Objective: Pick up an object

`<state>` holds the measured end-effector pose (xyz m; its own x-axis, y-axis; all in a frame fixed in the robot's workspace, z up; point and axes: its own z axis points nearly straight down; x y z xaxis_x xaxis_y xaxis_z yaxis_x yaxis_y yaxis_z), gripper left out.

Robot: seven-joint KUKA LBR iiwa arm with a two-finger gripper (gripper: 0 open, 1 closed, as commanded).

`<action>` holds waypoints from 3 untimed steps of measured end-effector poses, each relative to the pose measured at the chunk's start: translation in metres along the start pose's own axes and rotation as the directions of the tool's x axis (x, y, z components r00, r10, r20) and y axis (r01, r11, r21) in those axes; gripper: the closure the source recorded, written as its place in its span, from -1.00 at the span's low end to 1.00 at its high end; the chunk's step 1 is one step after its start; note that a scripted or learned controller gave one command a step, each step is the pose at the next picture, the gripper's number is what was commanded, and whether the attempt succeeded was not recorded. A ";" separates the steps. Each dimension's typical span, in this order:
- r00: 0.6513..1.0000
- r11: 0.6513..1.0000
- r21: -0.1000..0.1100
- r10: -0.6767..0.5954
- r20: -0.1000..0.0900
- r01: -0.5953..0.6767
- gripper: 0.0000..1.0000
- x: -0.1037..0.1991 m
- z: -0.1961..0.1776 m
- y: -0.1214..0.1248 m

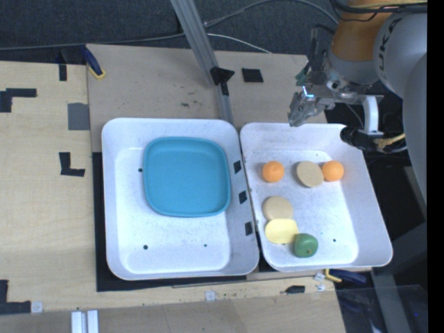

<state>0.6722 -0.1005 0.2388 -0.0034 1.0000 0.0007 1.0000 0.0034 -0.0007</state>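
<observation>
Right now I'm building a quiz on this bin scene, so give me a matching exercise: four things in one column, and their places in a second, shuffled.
Things:
1. blue plate
2. green ball
3. gripper
4. yellow piece

Places:
A. above the far rim of the right bin
B. touching the green ball's left side
C. alone in the left bin
D. near the right bin's front edge

Pairs: 1-C, 2-D, 3-A, 4-B
</observation>
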 end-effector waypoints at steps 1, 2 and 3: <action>1.000 1.000 0.000 -0.001 0.000 0.001 1.00 0.051 -0.001 0.003; 1.000 1.000 0.001 -0.001 0.000 0.001 1.00 0.105 0.013 -0.004; 1.000 1.000 0.000 -0.001 0.000 0.001 1.00 0.151 0.014 -0.021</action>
<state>0.6509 0.0501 0.2255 -0.0040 1.0000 0.0010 1.0000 0.0040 -0.0006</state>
